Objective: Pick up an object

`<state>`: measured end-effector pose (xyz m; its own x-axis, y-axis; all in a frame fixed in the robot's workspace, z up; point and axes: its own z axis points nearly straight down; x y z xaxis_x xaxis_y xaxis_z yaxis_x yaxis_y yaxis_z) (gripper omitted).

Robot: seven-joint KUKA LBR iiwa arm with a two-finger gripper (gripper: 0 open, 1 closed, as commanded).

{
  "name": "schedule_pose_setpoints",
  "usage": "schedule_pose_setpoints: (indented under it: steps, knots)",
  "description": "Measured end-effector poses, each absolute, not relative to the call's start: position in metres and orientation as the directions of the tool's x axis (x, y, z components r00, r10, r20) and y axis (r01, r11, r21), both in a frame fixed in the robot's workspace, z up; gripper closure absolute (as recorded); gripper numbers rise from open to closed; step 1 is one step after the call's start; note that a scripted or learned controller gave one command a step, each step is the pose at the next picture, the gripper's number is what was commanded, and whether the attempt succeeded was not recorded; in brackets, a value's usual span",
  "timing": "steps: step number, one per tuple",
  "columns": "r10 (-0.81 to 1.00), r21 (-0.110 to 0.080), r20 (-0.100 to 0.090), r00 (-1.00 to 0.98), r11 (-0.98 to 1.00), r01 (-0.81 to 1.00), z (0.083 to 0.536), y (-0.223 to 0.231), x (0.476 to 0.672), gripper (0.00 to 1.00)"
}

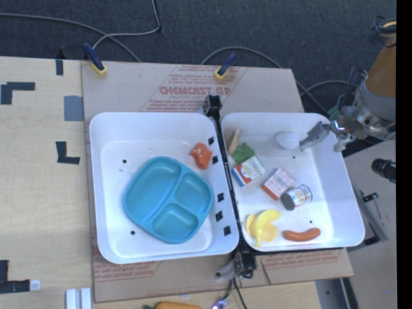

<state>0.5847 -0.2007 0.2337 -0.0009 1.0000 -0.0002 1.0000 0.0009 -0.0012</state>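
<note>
- Left bin (103, 172): one blue divided plate (168, 199) in the middle, one orange toy (201, 154) near the right wall.
- Right bin (335, 172): one green item (243, 153), two small packets (264, 176), one can (296, 196), one banana (262, 225), one sausage (301, 234), one pale egg-like thing (287, 140).
- Gripper (325, 134) over the right bin's far right corner; jaws spread, pinching nothing.
- Judged: nothing lifted yet; descent, grasp and lift all remain.

Bright, even overhead light; white bins (103, 192) nearly glare, shadows are soft, detail slightly blurred.
</note>
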Motion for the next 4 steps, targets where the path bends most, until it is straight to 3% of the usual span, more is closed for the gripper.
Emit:
schedule_pose_setpoints:
  steps: [1, 2, 3, 4]
  knots:
    - [1.0, 0.007, -0.002, 0.0, 0.0, 1.0, 0.098, -0.171, 0.561, 0.0]
    - [1.0, 0.006, -0.002, -0.002, 0.002, 1.0, 0.087, -0.13, 0.56, 0.0]
    - [1.0, 0.007, -0.004, -0.001, 0.001, 1.0, 0.097, -0.131, 0.56, 1.0]
    - [1.0, 0.003, 0.0, -0.004, 0.004, 1.0, 0.186, -0.056, 0.669, 1.0]
